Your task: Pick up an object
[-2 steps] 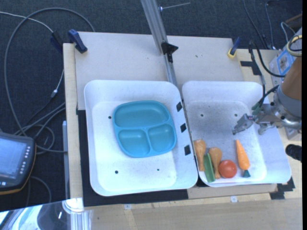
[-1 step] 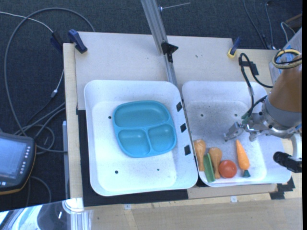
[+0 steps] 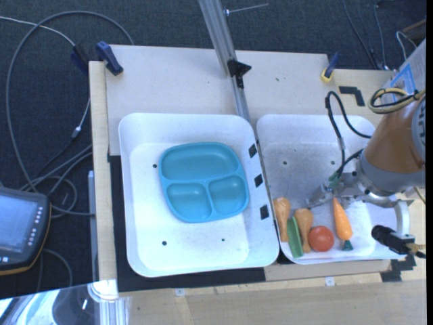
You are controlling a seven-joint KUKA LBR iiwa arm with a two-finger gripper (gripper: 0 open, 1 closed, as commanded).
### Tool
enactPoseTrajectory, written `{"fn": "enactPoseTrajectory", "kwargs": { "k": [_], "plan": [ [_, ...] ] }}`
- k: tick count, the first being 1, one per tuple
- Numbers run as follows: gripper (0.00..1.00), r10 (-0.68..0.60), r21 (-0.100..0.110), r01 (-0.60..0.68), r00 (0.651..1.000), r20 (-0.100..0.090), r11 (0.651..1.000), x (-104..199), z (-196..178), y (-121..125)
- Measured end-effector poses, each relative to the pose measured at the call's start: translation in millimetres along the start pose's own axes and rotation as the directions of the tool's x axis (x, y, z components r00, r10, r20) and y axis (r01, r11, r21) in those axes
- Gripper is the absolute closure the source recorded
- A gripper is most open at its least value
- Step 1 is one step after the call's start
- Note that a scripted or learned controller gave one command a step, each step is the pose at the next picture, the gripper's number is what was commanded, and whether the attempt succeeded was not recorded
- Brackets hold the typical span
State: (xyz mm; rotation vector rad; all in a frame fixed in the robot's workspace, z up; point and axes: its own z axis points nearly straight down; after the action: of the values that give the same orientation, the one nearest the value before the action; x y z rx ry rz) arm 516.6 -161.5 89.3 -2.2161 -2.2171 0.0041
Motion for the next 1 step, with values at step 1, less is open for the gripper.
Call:
{"fn": "enactPoseTrajectory", "kwargs": {
  "k": [1],
  "plan": [
    [1.00, -0.001, -0.008, 0.001, 1.000, 0.001, 1.000, -0.1, -14.1, 1.8]
  ]
}}
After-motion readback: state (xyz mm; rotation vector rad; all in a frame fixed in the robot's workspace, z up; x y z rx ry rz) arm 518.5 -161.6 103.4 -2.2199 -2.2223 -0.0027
